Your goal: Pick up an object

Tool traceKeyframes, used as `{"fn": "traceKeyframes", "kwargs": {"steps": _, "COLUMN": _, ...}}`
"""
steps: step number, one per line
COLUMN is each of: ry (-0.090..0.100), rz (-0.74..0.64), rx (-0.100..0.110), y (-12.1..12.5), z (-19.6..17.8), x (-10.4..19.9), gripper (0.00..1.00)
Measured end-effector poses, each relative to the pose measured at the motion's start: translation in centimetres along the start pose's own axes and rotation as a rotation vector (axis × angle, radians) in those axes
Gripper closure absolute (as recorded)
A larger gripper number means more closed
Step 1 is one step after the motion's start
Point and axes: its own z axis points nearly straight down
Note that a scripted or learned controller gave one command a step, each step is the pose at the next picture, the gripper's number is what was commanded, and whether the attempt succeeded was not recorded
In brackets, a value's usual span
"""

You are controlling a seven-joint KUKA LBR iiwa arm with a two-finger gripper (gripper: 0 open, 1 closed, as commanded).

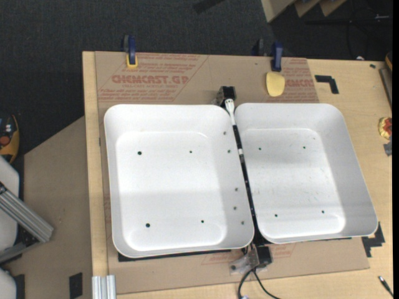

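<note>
Gripper state: cannot tell. Likeliest target is the yellow piece (275, 84) just beyond the right bin (353, 173); descend vertically, clear of the blue clamp (277, 55).

Dark carpet floor (56, 30) around a brown board bench (93, 167).

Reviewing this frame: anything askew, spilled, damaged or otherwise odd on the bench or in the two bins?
Nothing looks spilled or broken. The left shallow white bin and the right shallow white bin sit side by side. One oddity: a pale yellow rounded piece lies on the brown board behind the right bin.
</note>
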Motion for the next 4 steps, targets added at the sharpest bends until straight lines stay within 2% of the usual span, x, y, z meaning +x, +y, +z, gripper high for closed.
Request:
{"fn": "traceKeyframes", "kwargs": {"steps": 1, "ry": 0.011, "rz": -0.009, "rx": 0.017, "y": 0.4, "z": 8.9, "x": 6.1, "gripper": 1.00}}
{"fn": "traceKeyframes", "kwargs": {"steps": 2, "ry": 0.001, "rz": -0.007, "rx": -0.014, "y": 1.1, "z": -20.0, "x": 9.0, "gripper": 1.00}}
{"fn": "traceKeyframes", "kwargs": {"steps": 3, "ry": 0.009, "rz": -0.004, "rx": 0.023, "y": 4.7, "z": -1.4, "x": 9.9, "gripper": 1.00}}
{"fn": "traceKeyframes", "kwargs": {"steps": 4, "ry": 0.009, "rz": -0.008, "rx": 0.019, "y": 6.5, "z": 8.0, "x": 15.2, "gripper": 1.00}}
